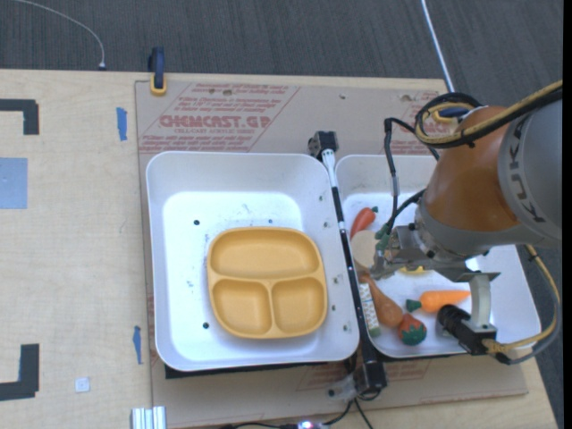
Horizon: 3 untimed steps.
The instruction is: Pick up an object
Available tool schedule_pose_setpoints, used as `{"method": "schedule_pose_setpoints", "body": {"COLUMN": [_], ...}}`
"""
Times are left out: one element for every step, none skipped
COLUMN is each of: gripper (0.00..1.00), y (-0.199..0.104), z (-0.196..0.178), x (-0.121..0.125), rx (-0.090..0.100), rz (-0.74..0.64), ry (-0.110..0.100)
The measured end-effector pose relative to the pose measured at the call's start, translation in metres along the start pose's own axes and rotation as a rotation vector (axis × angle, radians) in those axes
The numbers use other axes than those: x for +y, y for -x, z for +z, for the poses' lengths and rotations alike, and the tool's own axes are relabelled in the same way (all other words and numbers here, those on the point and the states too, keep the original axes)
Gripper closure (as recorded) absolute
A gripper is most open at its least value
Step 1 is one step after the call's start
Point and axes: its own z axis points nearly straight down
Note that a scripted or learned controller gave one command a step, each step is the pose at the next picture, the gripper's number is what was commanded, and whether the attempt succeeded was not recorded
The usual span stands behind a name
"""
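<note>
My gripper (391,259) hangs low over the left part of the right bin (523,280), mostly hidden under the orange wrist. Just below it lies a brownish-orange toy carrot (386,302), pointing along the bin's left wall. A brighter orange carrot (444,299) with a green end lies to its right. A small red and green toy fruit (411,332) sits near the bin's front edge. A red pepper-like piece (362,220) lies above the gripper by the left wall. I see nothing held between the fingers.
The left bin (170,239) holds a yellow three-compartment plate (266,281). A divider rail (344,239) runs between the two bins. The arm covers much of the right bin's middle and back.
</note>
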Motion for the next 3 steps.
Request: {"method": "schedule_pose_setpoints", "body": {"gripper": [1.0,0.0,0.0], "y": [0.084,0.083,0.097], "z": [0.049,0.049,0.092], "x": [0.059,0.059,0.013], "rx": [-0.003,-0.002,-0.001], "rz": [0.001,0.001,0.001], "ry": [0.0,0.0,-0.001]}}
